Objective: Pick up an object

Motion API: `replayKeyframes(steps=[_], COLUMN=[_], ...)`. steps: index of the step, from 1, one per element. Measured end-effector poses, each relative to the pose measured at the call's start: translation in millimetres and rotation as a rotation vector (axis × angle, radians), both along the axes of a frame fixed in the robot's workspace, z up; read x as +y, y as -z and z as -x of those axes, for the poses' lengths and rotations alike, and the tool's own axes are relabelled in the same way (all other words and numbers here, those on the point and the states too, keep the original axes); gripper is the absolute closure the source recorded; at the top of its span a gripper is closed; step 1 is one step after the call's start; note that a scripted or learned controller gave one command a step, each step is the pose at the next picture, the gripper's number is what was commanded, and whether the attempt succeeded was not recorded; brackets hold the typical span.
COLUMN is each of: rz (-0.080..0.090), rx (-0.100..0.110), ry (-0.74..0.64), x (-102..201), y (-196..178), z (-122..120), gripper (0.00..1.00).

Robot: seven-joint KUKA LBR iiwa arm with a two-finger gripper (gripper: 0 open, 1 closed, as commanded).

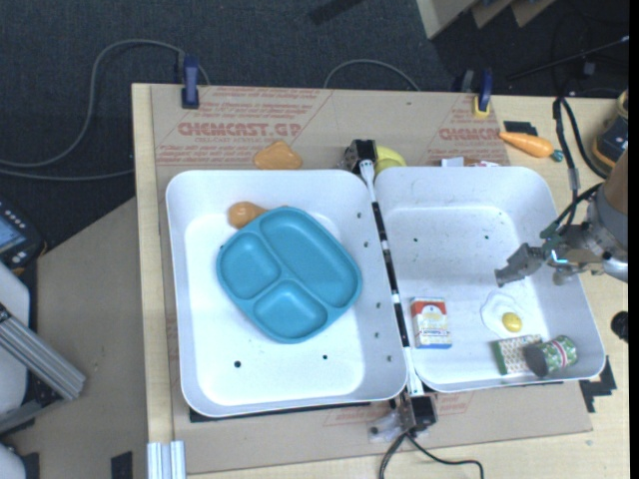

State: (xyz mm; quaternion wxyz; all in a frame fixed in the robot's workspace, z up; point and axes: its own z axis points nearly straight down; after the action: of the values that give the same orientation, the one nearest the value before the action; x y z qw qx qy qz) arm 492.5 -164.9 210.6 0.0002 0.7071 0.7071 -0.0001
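- The grey two-finger gripper hangs over the right-hand shallow white bin, near that bin's right wall, its dark fingers spread apart with nothing between them.
- The nearest candidate for a pick appears to be the flat white fried-egg toy with a yellow yolk, lying on the bin floor just below the gripper in the view, toward the bench's near edge and slightly left of the fingertips.
- Past the egg, against the bin's near right corner, lie a small speckled rectangular packet and a dark green can-shaped object on its side, touching or nearly touching each other; their long axis runs roughly left to right across the view.
- A small red-and-white carton sits by the divider between the bins, well apart from the gripper, with open floor on its right side.
- The upper half of the right bin offers open room; the near right corner is crowded, and the wall there likely leaves little clearance for the fingers.
- In the left-hand white bin, a blue three-compartment plastic tray partly covers a small orange rounded object, far from the arm's reach side.
- Judged from this layout, a short move toward the near edge and a descent would bring the gripper over the egg.
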Motion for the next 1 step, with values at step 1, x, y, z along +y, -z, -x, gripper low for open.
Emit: replayKeyframes(steps=[1], rz=[-0.001], rx=[0.005], ry=[0.004], x=[-36.3], y=[132.3], z=[15.5], gripper=[0.0])
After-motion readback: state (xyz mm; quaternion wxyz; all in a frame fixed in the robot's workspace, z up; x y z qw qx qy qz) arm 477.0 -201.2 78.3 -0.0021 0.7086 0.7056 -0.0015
